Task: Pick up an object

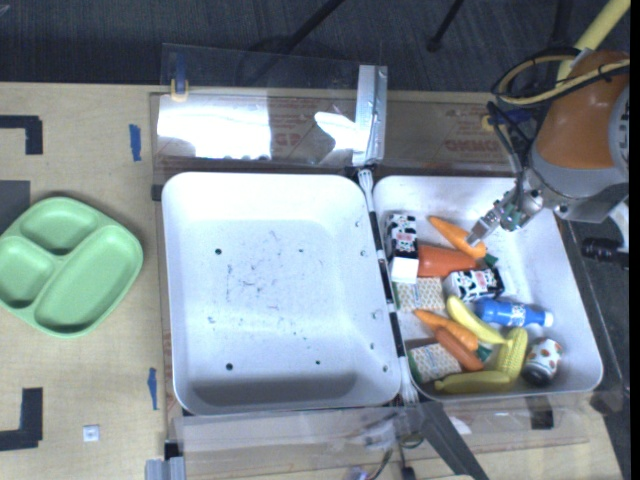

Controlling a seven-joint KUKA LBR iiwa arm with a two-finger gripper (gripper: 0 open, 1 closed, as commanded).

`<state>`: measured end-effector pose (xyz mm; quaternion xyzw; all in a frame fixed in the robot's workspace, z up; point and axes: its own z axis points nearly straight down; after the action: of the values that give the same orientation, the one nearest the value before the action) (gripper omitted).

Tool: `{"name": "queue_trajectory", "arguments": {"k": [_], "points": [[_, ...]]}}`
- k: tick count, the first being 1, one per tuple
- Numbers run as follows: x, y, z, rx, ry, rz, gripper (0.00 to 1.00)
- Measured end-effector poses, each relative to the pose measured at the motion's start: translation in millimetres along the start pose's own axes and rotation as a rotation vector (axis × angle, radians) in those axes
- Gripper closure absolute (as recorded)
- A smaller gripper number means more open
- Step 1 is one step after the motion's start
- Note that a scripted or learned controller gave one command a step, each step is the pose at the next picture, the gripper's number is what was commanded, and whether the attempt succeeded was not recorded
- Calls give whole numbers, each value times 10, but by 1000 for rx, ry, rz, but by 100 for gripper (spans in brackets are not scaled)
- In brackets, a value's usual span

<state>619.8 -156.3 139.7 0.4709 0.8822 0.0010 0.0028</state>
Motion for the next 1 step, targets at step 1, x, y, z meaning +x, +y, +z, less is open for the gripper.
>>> {"name": "queue_trajectory", "arguments": {"k": [1], "points": [[0, -1, 1, 0, 0, 0, 0]]}}
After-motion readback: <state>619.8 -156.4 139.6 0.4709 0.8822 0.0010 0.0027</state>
